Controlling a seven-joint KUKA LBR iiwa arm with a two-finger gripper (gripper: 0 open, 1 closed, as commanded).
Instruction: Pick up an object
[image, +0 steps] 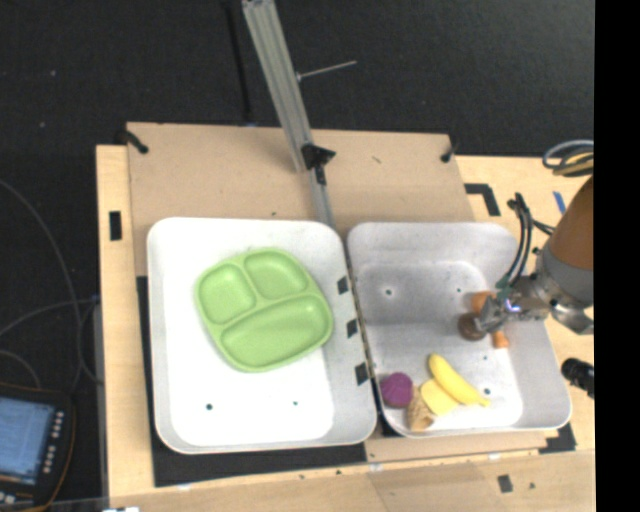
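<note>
while the tool (478, 322) hovers, the banana (456, 382) lies perhaps just below.

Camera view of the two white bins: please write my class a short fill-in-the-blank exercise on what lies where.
1. The green divided plate lies in the ____ bin as the camera view shows it.
2. The yellow banana lies in the ____ bin.
3. The small round thing just left of the banana is ____ in colour.
4. The hand is over the ____ bin.

Missing words: left; right; purple; right
</note>
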